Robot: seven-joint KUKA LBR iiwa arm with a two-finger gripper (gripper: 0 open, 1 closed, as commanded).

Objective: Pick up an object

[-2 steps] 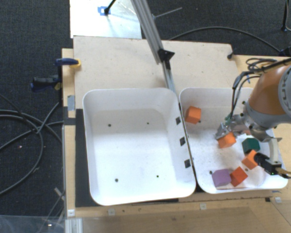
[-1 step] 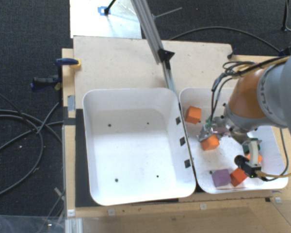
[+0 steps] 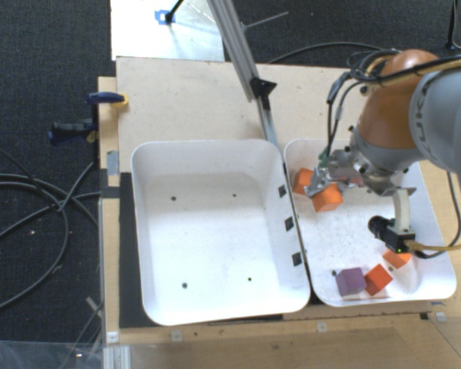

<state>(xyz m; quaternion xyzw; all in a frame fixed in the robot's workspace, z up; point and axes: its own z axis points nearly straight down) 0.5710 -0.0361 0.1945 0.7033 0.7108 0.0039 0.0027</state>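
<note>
Right bin [image 3: 438,283], near end: purple block [image 3: 350,280] touching an orange block [image 3: 378,279], another orange piece [image 3: 397,258] just behind. Further back, gripper [image 3: 321,184] sits between two orange blocks [image 3: 328,197] [image 3: 303,181]; can't tell its opening. Left bin [image 3: 150,229] beside.

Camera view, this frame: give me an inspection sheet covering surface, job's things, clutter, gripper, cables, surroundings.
Surface: tan bench bearing left bin and right bin, side by side.
Job's things: in the right bin, orange blocks near the far left corner and; purple block and orange block touching near the front rim; another orange piece to their right.
Clutter: blue clamp at the bench's left edge.
Gripper: gripper low over the two far orange blocks; a grasp cannot be confirmed.
Cables: black cables on the floor at left; yellow cable along the arm.
Surroundings: dark carpet; metal pole crossing the bench.
</note>
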